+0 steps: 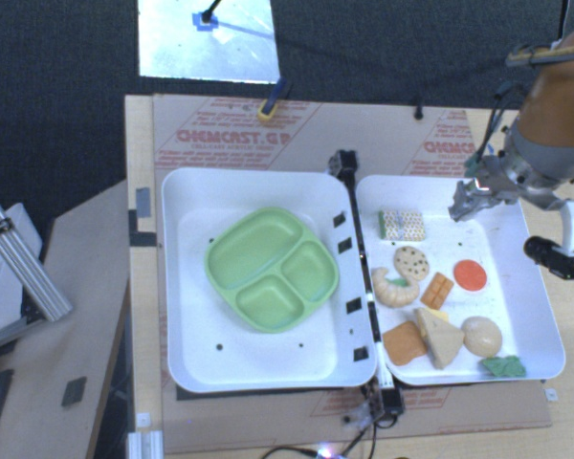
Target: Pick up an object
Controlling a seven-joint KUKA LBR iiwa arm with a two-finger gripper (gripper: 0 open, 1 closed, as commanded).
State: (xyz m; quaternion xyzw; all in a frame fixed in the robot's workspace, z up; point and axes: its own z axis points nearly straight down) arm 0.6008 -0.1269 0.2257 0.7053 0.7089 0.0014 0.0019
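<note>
The right bin (531,256) holds several toy foods: a speckled block (402,224), a chocolate-chip cookie (411,262), a pale croissant (393,288), an orange wafer (436,291), a red disc (470,275), an orange slab (404,342), a tan wedge (439,337), a cream ball (481,335) and a green leafy piece (502,365). My gripper (467,202) hangs over the bin's far part, to the right of the speckled block and above the red disc. Nothing shows between its fingers.
The left bin (187,247) carries a green three-compartment plate (271,268). A black divider with clips (357,256) runs between the bins. A shiny metal sheet (208,27) lies at the back. A metal frame (19,266) stands at the far left.
</note>
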